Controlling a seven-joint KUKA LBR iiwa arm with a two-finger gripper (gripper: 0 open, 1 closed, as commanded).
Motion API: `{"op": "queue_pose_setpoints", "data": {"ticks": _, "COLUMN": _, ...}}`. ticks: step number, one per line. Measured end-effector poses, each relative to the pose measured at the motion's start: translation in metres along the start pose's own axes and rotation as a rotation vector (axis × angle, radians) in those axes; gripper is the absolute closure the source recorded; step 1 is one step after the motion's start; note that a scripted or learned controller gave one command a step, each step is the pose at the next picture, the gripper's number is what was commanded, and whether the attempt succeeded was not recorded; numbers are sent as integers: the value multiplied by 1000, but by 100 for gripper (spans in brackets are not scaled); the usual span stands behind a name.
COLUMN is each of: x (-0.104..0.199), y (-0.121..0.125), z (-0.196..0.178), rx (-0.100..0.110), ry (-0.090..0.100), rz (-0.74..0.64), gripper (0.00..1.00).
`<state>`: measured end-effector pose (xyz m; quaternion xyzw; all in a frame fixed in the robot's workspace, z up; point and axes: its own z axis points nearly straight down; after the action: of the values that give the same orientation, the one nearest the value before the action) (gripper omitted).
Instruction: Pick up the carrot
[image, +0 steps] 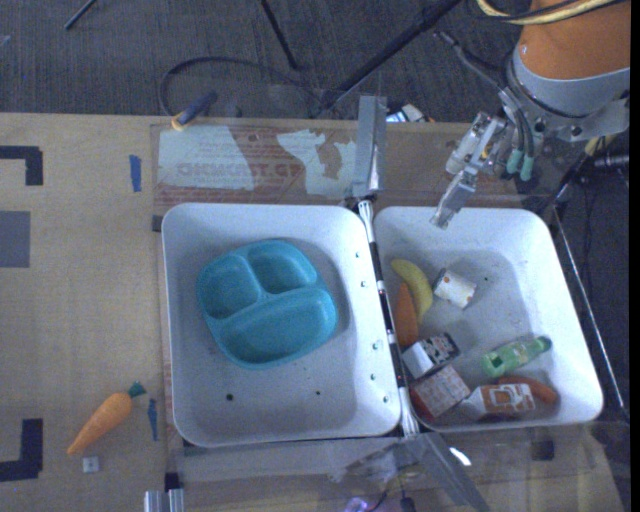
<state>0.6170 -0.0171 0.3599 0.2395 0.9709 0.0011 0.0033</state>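
Note:
An orange carrot-shaped piece lies in the right bin along its left wall, touching a yellow banana. A second carrot, orange with a green top, rests on the wooden bench outside the bins, at the front left. My gripper hangs over the back left corner of the right bin, above and behind the banana, apart from both carrots. Nothing shows in it.
The left bin holds a blue divided plate. In the right bin lie a white roll, a green bottle, small boxes and an orange-labelled pack. A metal divider stands behind the bins.

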Motion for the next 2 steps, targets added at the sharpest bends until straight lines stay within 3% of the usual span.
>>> {"op": "queue_pose_setpoints", "data": {"ticks": 1, "x": 27, "y": -51, "z": 174, "rx": 2, "ry": 4, "rz": 157, "gripper": 0}}
{"op": "queue_pose_setpoints", "data": {"ticks": 2, "x": 17, "y": -63, "z": 174, "rx": -1, "ry": 0, "rz": -730, "gripper": 0}}
